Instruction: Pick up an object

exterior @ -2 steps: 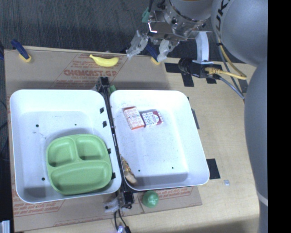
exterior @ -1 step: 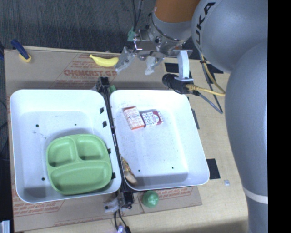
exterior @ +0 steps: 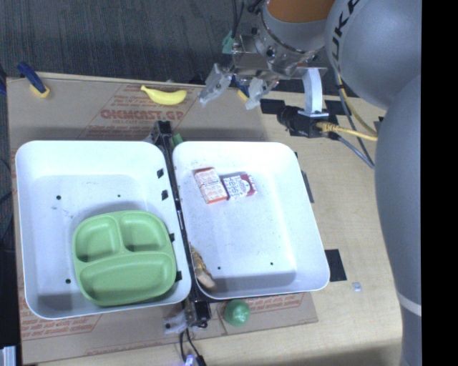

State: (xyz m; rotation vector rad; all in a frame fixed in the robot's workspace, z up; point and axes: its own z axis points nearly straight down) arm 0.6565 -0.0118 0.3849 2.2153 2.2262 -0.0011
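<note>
We see the end effector open and empty above the right bin; descending, it may miss the red carton.

A bulky grey arm with an orange band and pale metal fingers.

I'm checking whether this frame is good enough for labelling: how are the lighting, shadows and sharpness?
Camera view: even, soft lighting with no harsh glare on the white bins; the green tray casts only a faint shadow. The carton print is too blurred to read. The gripper looks slightly soft, and the arm, closest to the lens, is large and out of focus.
</note>
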